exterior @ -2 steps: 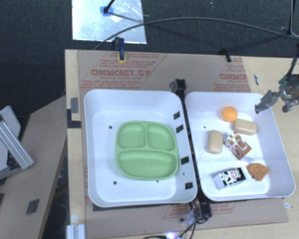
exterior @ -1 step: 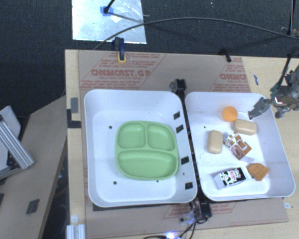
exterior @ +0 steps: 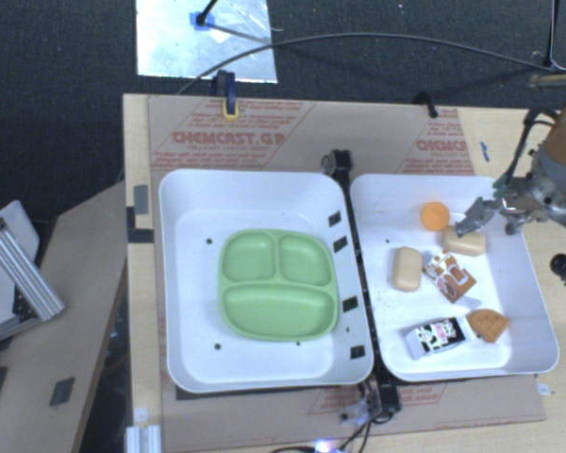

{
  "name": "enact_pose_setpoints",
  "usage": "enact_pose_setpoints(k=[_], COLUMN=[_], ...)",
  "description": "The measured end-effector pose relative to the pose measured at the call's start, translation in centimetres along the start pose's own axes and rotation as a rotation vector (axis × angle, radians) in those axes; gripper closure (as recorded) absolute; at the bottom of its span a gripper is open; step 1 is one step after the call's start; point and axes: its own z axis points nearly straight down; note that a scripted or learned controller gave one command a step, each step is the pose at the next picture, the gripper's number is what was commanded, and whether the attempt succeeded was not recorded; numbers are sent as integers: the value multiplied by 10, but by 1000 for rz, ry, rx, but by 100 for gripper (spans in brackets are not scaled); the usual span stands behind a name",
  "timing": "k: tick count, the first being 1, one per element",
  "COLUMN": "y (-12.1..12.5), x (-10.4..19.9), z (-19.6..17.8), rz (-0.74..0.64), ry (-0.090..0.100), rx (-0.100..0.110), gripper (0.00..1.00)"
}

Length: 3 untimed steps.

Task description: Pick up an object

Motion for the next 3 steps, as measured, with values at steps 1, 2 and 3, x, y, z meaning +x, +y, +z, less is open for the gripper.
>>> enact_pose_setpoints(k=[1, 2, 3], y=[7, 8, 18], x=[-7, -8, -8], z=[52, 38, -10], rz=[1, 0, -3], ry=[0, -2, -2], rx=[0, -6, -7], gripper=[0, 100, 100])
